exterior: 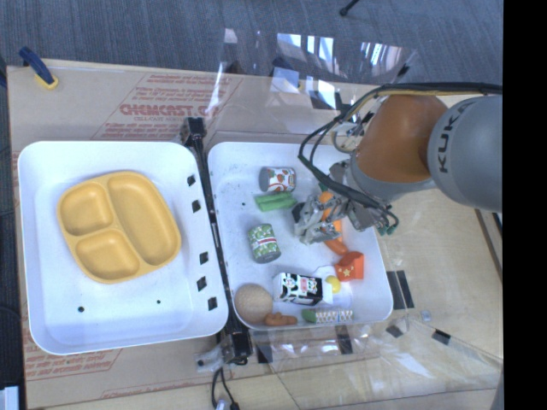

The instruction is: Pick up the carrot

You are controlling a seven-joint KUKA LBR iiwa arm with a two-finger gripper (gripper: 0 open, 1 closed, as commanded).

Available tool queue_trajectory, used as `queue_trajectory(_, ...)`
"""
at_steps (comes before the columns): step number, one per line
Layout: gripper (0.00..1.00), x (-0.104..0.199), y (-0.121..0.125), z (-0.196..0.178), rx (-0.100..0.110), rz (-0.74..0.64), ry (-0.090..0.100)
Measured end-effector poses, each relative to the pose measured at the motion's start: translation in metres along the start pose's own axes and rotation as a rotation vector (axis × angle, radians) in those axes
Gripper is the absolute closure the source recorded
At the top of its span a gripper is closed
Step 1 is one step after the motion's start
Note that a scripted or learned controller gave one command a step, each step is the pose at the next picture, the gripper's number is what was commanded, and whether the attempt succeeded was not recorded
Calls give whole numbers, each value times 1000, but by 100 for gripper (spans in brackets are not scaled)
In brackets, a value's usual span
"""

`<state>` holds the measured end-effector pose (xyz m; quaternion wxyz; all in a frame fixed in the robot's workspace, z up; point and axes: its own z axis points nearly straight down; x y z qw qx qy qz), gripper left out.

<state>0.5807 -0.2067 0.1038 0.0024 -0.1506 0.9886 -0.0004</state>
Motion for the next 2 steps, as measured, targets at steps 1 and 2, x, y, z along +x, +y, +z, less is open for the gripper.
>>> queue_trajectory(1,100,65,28,-30,-1,179,4)
queue_trajectory(2,100,65,16,-129,5,334,-5)
